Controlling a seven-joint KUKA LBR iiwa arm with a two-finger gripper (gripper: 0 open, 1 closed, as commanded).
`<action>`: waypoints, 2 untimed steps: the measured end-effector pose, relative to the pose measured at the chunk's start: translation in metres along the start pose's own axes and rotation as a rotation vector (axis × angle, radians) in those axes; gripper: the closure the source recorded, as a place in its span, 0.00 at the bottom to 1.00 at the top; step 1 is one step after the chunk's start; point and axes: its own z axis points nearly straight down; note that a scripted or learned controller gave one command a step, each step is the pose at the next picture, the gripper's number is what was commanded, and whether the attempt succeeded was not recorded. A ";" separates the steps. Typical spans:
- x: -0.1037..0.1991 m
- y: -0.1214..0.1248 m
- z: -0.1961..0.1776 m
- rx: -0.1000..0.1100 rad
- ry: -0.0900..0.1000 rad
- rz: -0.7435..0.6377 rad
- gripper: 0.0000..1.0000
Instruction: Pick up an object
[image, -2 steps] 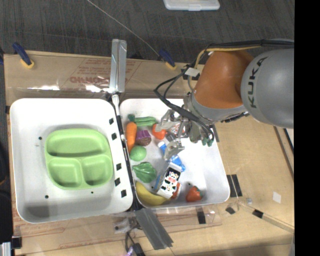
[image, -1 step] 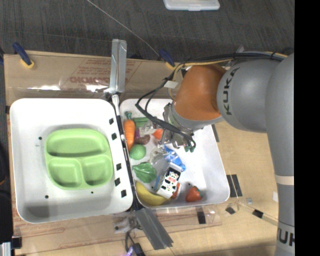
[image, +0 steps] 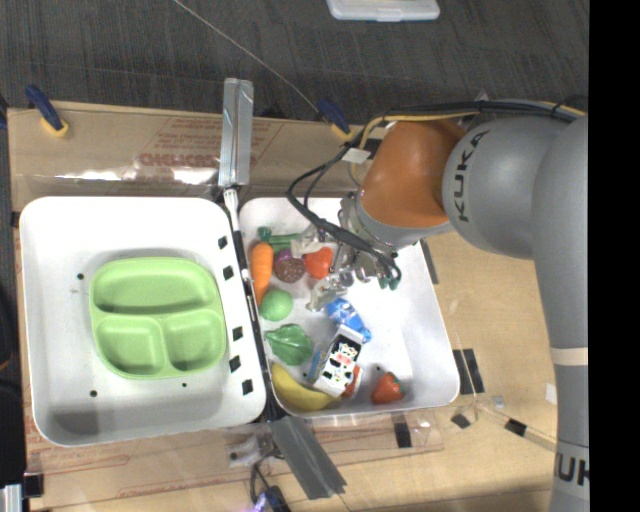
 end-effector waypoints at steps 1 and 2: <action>0.023 -0.012 0.001 0.001 0.015 -0.039 0.00; -0.017 0.003 0.004 0.003 0.012 0.089 0.00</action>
